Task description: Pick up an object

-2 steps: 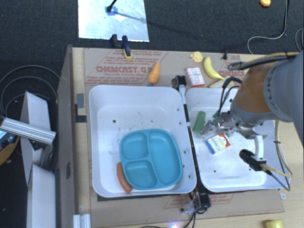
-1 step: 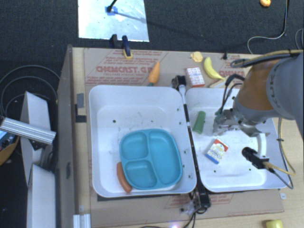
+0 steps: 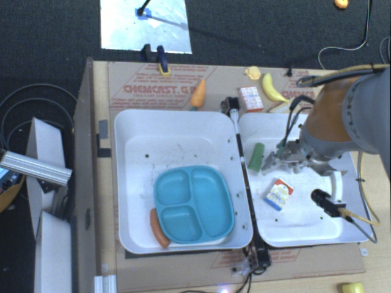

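Note:
My gripper [image 3: 273, 162] hangs low over the right bin [image 3: 305, 234], in its left half. It is just right of a green cylinder [image 3: 256, 155] that lies near the bin's left wall. Whether it touches the cylinder, I cannot tell. A small white box with red, yellow and blue print [image 3: 278, 194] lies on the bin floor just below the gripper. The grey arm with its orange band [image 3: 327, 112] covers the bin's upper right part.
The left bin [image 3: 140, 133] holds a blue divided plate [image 3: 193, 204] and an orange sausage [image 3: 159, 227] by its lower left. Behind the bins on the cardboard lie a carrot [image 3: 197, 94], a small box [image 3: 250, 98] and a banana [image 3: 272, 89]. A black connector [image 3: 324, 201] hangs at the right.

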You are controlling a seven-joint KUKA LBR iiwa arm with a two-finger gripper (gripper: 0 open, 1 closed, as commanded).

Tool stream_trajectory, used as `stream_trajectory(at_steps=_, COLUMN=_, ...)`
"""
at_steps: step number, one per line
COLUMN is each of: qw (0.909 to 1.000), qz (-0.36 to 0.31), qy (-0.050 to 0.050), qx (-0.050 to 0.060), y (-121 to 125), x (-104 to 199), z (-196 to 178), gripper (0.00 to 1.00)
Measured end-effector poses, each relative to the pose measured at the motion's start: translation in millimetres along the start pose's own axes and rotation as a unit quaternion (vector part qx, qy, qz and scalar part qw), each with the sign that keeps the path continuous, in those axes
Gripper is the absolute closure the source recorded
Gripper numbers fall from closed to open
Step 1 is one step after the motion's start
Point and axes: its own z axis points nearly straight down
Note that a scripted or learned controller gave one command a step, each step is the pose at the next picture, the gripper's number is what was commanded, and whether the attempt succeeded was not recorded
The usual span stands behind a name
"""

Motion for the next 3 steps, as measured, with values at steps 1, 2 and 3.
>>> stream_trajectory(at_steps=1, qw=1.0, qz=0.003, qy=0.0, qx=0.003, y=-46.9, x=-12.2, z=15.4, gripper=0.0)
stream_trajectory(at_steps=2, qw=1.0, qz=0.001, qy=0.0, qx=0.0, y=-43.6, x=-10.7, z=4.0, gripper=1.0)
stream_trajectory(at_steps=3, qw=1.0, qz=-0.005, qy=0.002, qx=-0.004, y=-59.1, x=87.6, z=-90.8, gripper=1.0)
